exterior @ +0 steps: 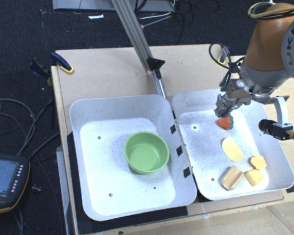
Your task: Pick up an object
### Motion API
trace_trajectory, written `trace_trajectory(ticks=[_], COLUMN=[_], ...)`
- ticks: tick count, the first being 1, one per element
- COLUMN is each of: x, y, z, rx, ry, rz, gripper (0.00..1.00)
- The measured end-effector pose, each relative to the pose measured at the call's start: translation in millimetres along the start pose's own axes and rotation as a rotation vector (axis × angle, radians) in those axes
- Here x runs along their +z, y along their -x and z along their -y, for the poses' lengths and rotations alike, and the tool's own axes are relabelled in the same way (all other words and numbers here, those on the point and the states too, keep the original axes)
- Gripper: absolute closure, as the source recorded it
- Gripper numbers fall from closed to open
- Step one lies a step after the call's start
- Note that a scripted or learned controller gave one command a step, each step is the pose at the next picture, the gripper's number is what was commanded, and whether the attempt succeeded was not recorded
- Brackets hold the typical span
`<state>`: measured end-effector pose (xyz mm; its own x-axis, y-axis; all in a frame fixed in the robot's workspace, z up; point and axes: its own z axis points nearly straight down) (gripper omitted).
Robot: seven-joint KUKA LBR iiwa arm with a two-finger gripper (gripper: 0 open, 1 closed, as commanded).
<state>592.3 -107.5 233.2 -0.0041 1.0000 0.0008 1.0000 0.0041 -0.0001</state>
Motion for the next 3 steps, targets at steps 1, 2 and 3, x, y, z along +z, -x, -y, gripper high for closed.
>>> trace_trajectory(ticks=[1,2,3], x=[9,10,1], y=[-50,-112,-170], z=[-5,-6,2], rx=[0.001,-0.002,-0.002], ry=[0.000,0.000,0.000], rz=[0.000,-0.001,-0.001], gripper=[1.00,1.00,1.00])
